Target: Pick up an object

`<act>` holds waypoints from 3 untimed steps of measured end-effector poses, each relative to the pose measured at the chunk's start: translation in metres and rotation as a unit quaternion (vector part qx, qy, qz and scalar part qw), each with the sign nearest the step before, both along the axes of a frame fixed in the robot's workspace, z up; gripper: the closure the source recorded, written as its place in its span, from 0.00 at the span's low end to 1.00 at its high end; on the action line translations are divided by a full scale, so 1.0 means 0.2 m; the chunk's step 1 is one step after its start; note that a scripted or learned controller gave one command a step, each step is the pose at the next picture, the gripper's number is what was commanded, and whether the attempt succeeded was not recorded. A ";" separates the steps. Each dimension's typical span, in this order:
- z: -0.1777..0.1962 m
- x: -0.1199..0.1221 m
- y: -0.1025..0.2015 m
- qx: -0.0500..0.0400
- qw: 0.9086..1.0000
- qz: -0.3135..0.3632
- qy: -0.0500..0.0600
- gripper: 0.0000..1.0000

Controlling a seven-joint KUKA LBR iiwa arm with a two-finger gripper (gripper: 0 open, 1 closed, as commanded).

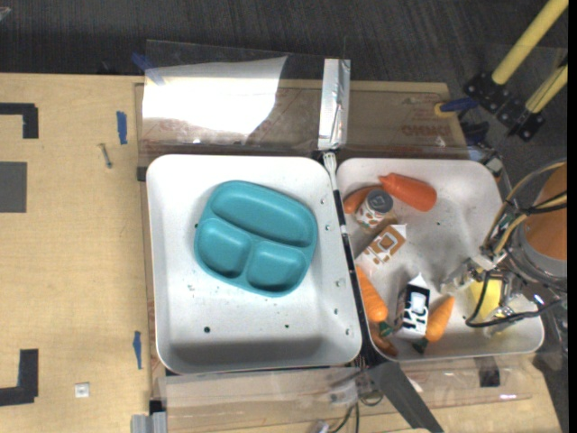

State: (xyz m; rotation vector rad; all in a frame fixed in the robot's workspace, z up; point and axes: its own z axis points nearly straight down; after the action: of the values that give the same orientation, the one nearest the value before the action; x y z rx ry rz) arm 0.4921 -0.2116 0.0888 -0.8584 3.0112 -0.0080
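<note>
The right white bin (460, 183) holds several small items. An orange carrot-like piece (410, 190) lies at the back, next to a small jar with a grey lid (377, 206). A white and brown carton (383, 244) sits below them. Along the left wall lies another carrot (370, 298). A black and white packet (415, 309) and a short orange piece (439, 318) rest near the front. My gripper (482, 287) hangs low over the bin's right front part, amid cables, right by a yellow object (487, 299). Whether it holds that object is unclear.
The left bin (180, 332) bears a teal divided plate (257, 237). A clear plastic sheet (216, 102) and a shiny upright strip (334, 106) stand behind the bins. Yellow poles (536, 30) cross the top right. The arm's orange band (550, 224) is at the right edge.
</note>
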 end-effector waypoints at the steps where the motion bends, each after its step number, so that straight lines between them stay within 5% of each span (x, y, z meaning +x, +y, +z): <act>1: 0.06 0.02 0.01 0.000 1.000 0.000 -0.007 1.00; 2: 0.66 0.27 0.25 0.000 1.000 -0.013 -0.004 1.00; 3: 0.63 0.26 0.25 0.002 1.000 -0.015 0.002 0.00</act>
State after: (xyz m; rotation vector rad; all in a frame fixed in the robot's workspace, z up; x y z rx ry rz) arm 0.5433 -0.1622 0.2150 -0.8153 3.0270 -0.0007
